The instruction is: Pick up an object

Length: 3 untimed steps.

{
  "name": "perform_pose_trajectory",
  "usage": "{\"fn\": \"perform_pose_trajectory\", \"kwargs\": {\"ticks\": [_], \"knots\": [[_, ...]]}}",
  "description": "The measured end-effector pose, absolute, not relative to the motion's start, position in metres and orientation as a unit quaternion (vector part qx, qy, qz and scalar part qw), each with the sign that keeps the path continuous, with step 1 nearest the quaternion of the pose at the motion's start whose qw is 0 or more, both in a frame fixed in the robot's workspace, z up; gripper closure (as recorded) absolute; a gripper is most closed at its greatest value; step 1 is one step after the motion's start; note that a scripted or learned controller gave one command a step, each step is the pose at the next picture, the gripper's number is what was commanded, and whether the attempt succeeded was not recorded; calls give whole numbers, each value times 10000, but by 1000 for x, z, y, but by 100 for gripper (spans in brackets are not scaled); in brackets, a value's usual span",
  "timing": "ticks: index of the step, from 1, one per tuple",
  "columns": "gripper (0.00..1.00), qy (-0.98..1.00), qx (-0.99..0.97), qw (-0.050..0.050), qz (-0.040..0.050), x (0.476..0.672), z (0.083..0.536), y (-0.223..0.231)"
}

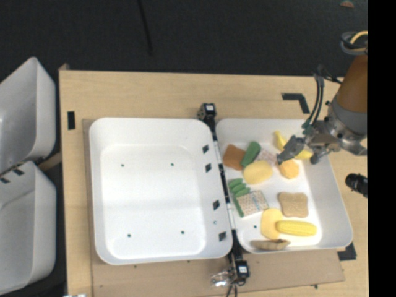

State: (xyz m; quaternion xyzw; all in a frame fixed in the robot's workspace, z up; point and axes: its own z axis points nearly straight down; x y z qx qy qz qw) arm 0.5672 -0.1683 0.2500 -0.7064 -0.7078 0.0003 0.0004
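The arm is reaching in, its jaws [291, 154] (spread or pinched, I cannot tell) hanging over the right bin [339, 221], with an orange ball [289, 169] just at six o'clock to drop onto.

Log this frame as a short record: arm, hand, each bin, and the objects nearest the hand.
arm: enters from the view's right, over the right bin
hand: low over the right bin's upper part, fingers' state unclear
nearest objects: orange piece, yellow lemon-like piece
right bin, other contents: corn cob, toast slice, green pepper
left bin: white, beside the right bin
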Motion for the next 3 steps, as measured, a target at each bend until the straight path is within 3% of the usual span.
{"fn": "perform_pose_trajectory", "kwargs": {"ticks": [1, 2, 3], "knots": [[0, -7084, -7058, 38, 29, 589, 124, -157], [0, -7084, -7058, -32, -11, 638, 104, -146], [100, -7082, -7060, -59, -20, 638, 117, -149]]}}
